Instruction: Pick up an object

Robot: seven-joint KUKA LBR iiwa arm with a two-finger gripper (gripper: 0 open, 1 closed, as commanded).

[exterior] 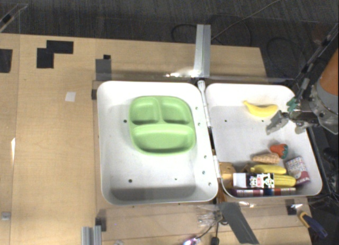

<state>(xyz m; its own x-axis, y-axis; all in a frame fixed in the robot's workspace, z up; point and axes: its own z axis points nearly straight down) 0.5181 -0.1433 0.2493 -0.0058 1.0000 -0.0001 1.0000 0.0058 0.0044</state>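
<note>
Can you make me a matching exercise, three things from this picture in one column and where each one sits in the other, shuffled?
Things:
1. green divided plate
2. banana
3. gripper

Places:
A. over the right bin's right side, just right of the banana
B. middle of the left bin
C. far part of the right bin, lying apart from the pile of items along the near edge

Pairs: 1-B, 2-C, 3-A

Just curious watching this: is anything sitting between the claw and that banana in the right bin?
Nothing visible. The claw hangs just right of the banana, with bare white bin floor between them.
</note>
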